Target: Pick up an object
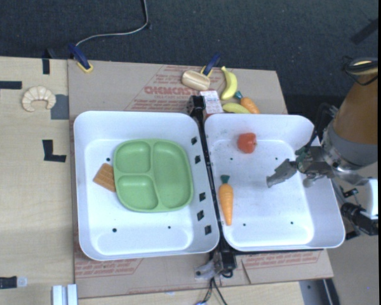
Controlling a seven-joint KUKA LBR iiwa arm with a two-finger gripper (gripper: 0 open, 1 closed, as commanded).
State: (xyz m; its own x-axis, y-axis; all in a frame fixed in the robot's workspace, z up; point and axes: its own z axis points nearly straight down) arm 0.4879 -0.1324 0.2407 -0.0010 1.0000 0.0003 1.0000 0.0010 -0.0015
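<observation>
In the right bin a red round object lies near the far wall, and an orange carrot with a green top rests against the left wall. My gripper hangs over the middle of this bin. It is to the right of the carrot and below-right of the red object, touching neither. The grey arm with its orange band reaches in from the right.
The left bin holds a green divided plate and a brown wedge tucked under its left side. Behind the bins on the cardboard lie a bread roll, bananas and a small box. A croissant sits far left.
</observation>
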